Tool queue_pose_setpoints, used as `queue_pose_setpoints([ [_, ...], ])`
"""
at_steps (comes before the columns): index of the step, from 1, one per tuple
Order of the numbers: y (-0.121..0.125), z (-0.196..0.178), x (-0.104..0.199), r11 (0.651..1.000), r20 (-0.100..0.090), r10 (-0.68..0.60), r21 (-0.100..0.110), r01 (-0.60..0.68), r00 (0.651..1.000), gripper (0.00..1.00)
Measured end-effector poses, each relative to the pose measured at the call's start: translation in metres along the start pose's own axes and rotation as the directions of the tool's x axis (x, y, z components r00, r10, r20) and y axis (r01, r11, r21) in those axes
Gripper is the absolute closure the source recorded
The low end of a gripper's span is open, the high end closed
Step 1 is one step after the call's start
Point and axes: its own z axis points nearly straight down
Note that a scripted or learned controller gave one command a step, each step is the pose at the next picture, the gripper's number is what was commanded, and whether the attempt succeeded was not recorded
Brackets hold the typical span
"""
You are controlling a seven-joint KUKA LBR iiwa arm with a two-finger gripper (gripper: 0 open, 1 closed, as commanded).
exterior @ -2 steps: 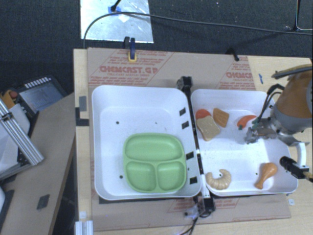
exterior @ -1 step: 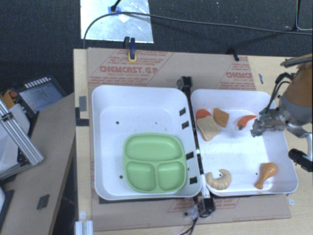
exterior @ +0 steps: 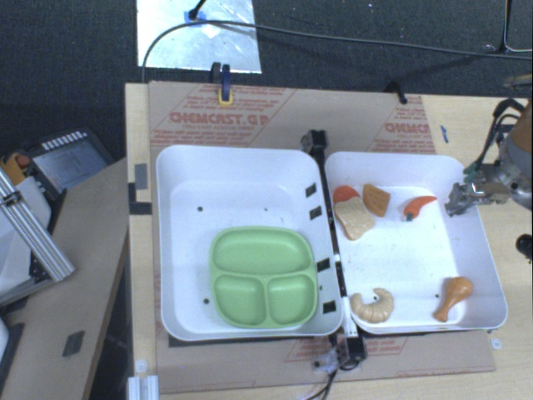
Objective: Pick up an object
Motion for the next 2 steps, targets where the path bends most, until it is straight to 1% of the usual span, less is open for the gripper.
queue_pose_setpoints([
  [1, 0.002, -0.051, -0.001, 1.0, 0.0, -0.001, -0.001, 0.001, 1.0, 1.0],
  [2, -0.003, -0.047, 0.051, 1.0, -0.003, -0.004, 0.004, 0.004, 1.0, 1.0],
])
